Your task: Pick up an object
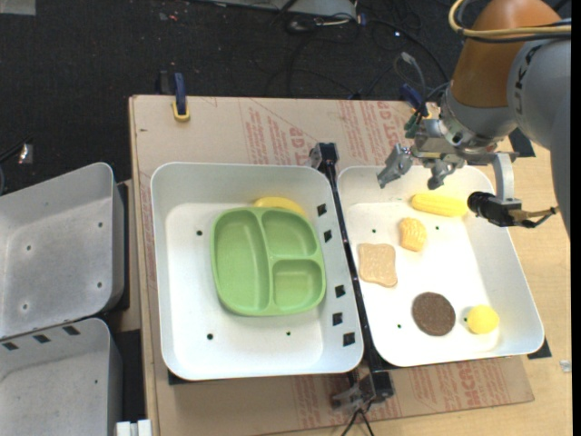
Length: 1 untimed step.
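Grey two-finger claw (418,168) open, holding nothing, hovering over right shallow white bin (526,284); long yellow banana-shaped toy (438,204) just below-right of it, small ridged yellow-orange piece (413,234) further below.

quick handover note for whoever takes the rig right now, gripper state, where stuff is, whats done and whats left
Gripper: open, nothing between its fingers, poised above the far end of the right bin, just left of the banana.

Right bin: banana at the far end, a small orange piece below it, a slice of toast, a brown cookie and a lemon near the front.

Left bin: a green divided plate with a yellow item partly hidden behind it.

Done: nothing picked up yet.

Left: close on one item, probably the banana as it is nearest, and lift it.
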{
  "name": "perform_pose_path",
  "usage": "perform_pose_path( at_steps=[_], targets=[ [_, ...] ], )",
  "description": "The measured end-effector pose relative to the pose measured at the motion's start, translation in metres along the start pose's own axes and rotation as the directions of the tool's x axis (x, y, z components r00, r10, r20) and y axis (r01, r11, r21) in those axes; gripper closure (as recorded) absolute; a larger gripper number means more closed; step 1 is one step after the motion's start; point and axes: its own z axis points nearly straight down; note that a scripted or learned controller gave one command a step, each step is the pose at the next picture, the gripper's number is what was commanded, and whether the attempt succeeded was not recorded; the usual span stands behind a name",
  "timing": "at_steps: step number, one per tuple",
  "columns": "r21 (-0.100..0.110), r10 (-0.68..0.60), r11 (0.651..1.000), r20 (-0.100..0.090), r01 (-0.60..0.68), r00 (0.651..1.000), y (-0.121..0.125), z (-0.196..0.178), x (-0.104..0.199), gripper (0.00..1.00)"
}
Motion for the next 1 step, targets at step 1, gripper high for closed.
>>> perform_pose_path(
  at_steps=[1],
  targets=[
    [-0.014,-0.002,1.000,0.001,0.002,1.000,0.0025,-0.0091,0.0002,0.00]
  ],
)
